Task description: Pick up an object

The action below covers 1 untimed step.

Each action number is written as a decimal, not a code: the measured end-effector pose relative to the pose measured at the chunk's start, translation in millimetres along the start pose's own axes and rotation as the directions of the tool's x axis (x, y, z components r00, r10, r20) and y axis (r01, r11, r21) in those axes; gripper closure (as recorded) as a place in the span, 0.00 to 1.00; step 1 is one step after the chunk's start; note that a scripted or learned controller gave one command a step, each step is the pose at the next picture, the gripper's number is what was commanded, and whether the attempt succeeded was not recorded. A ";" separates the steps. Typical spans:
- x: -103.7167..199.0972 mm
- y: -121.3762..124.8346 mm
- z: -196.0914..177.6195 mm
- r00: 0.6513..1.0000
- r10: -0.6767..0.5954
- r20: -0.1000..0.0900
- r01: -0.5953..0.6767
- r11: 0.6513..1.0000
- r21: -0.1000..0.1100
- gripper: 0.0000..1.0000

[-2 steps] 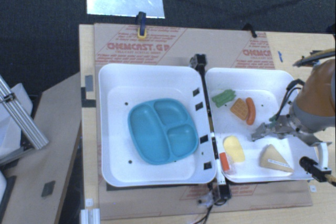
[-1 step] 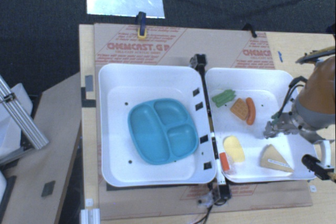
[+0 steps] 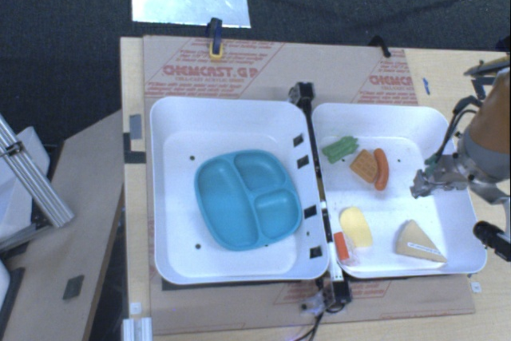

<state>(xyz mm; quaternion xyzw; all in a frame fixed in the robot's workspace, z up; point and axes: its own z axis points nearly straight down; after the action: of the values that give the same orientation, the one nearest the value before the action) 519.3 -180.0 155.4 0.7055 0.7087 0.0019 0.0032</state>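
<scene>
The gripper [image 3: 421,186], its opening impossible to judge, hovered inside the right bin [image 3: 447,124], toy foods lying loose nearby for picking: sausage [image 3: 381,168] beside it, cheese wedge [image 3: 417,242] below.

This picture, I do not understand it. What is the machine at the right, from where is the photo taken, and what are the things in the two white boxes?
One camera looks down at a slant on a bench with two white bins. The grey arm entering from the right is a robot; its gripper hangs over the right bin, and nothing shows between its fingers. The left bin holds a blue tray. The right bin holds toy foods: a green piece, a cracker, a sausage, a yellow piece, a small orange piece and a cheese wedge.
</scene>
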 end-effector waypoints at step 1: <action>-1.0 3.8 -43.5 1.000 -0.001 0.000 0.001 1.000 0.001 1.00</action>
<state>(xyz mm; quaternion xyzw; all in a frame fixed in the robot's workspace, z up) 522.8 -181.0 198.9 0.7053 0.7089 0.0016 0.0031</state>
